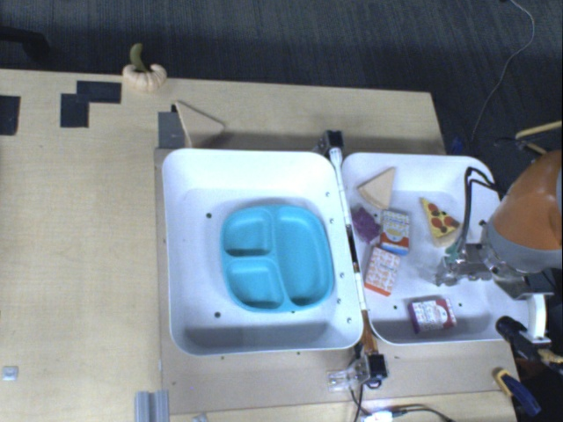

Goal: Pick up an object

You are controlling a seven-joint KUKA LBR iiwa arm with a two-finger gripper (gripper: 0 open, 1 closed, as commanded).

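Observation:
The right bin (pixel 466 170) holds several small items: a tan sandwich wedge (pixel 378 187), a pizza slice toy (pixel 439 221), a purple piece (pixel 365 225), a small pale box (pixel 395 231), a red-and-white carton (pixel 382 271) and a dark red packet (pixel 431 315). My gripper (pixel 454 268) hangs low over the right side of this bin, right of the carton, below the pizza slice and above the packet. Nothing shows in its grasp. The arm's orange band (pixel 535 205) is just behind it.
The left bin (pixel 185 236) holds a blue three-compartment tray (pixel 277 255). A small gourd-like object (pixel 142 75) lies on the bench at the far left back. Cables and clamps sit along the divider between the bins (pixel 345 227).

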